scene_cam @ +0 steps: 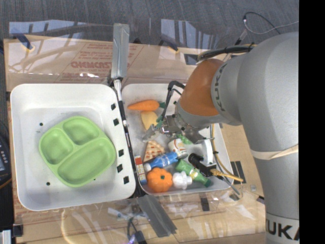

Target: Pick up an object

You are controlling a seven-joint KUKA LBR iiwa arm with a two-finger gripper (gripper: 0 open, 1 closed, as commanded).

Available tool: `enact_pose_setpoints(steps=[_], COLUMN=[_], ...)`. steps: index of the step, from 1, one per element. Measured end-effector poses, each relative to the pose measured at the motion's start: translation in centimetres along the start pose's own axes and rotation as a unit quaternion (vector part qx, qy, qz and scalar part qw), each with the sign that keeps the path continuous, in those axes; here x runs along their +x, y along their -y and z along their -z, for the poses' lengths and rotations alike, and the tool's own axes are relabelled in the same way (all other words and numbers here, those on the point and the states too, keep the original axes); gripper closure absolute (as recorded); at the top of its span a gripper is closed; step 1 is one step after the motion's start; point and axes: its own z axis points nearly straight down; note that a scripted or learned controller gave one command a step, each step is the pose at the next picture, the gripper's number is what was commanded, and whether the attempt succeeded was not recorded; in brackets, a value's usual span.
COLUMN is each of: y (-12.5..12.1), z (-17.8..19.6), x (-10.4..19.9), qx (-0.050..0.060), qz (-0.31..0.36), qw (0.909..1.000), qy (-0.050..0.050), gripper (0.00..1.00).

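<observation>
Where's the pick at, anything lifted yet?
Done: the arm has reached into the right bin. In hand: the gripper is low over the pile, near the carrot and the pizza slice; nothing is visibly between its fingers. Left: grasp and lift. The pumpkin and blue bottle lie untouched.

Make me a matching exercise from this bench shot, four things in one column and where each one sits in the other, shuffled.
Things:
1. green divided plate
2. carrot
3. small orange pumpkin
4. blue bottle

Places:
A. near front edge of the right bin
B. far end of the right bin, beside the divider
C. alone in the left bin
D. middle of the right bin, lying between the pizza slice and the pumpkin

Pairs: 1-C, 2-B, 3-A, 4-D
</observation>
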Motion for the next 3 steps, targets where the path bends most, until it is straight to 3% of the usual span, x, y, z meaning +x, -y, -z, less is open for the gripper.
enact_pose_setpoints(steps=[1,2,3], y=[4.4,3.4,1.7], z=[2.8,6.4,0.1], x=[-1.0,-6.9,-9.1], qx=[0.0,-0.001,-0.002], qz=[-0.082,-0.02,-0.026], qw=[0.9967,0.9998,0.9997], qy=[-0.001,0.0,0.0], gripper=[0.0,0.0,0.0])
